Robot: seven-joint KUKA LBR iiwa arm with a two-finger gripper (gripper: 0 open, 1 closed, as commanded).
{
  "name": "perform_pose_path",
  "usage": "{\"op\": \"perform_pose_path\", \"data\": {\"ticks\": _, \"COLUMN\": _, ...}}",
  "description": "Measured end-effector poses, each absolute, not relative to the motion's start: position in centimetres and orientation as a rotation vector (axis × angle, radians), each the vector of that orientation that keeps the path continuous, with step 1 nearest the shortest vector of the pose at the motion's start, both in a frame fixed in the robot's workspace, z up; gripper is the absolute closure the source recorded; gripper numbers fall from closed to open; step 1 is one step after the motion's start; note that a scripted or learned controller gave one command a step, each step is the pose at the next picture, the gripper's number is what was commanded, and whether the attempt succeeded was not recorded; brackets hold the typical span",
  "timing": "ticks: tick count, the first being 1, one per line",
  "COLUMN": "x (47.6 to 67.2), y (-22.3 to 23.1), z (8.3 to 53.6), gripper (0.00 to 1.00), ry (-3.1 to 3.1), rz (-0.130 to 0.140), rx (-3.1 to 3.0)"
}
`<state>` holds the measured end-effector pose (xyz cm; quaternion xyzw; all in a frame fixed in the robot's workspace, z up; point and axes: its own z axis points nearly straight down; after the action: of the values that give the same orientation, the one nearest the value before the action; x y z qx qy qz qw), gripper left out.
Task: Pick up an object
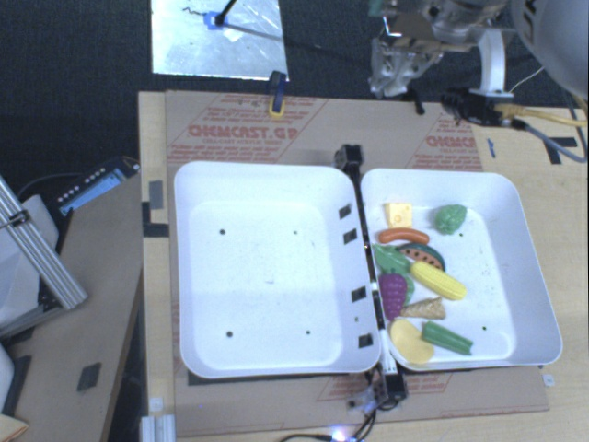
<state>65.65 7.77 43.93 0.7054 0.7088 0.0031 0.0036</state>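
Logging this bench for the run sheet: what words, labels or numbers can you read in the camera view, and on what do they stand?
"CHEMCAST GP": red print, upside down, on the brown board under the white bins, at its far left.
The same red print repeats at the board's far right and near edge; too blurred to read for sure.
Smaller red lines beside it: too small to read.
Toy food and end effector: no readable text.

Most of the arm (515, 7) is chopped off by the top and right edges, so you just get the wrist end. The gripper (394, 74) is a blurry pale blob up there, can't make out its fingers at all. In the right bin (525, 247) the toy food pile (419, 284) overlaps itself; the purple grapes (394, 293) and green bits partly cover each other
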Motion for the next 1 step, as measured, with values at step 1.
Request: {"op": "perform_pose_path", "data": {"ticks": 1, "x": 66.91, "y": 8.82, "z": 46.7, "gripper": 1.0, "ry": 2.226, "rz": 0.008, "rx": 2.211}}
